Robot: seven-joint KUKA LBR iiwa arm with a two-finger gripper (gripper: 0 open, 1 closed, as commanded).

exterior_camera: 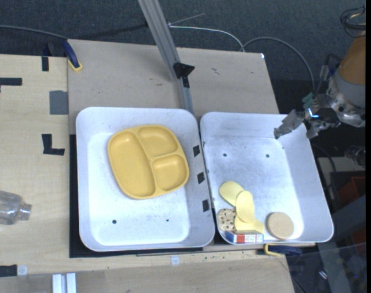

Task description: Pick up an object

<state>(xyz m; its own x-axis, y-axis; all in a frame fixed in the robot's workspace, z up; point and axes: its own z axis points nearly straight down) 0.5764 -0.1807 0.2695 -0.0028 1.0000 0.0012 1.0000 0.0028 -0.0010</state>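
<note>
The biggest candidate is the yellow divided plate (148, 161), a rounded tray with three compartments, lying flat in the left bin (90, 182) toward its upper half. The right bin (258, 151) holds smaller pieces crowded into its near edge: pale yellow banana-like shapes (239, 203), a tan round disc (280, 224), a speckled cookie (225, 218) and a small red-and-white box (243, 238). The gripper (293, 124) hangs over the right bin's far right rim, grasping nothing, and whether it is wide or narrow I cannot tell.
</note>
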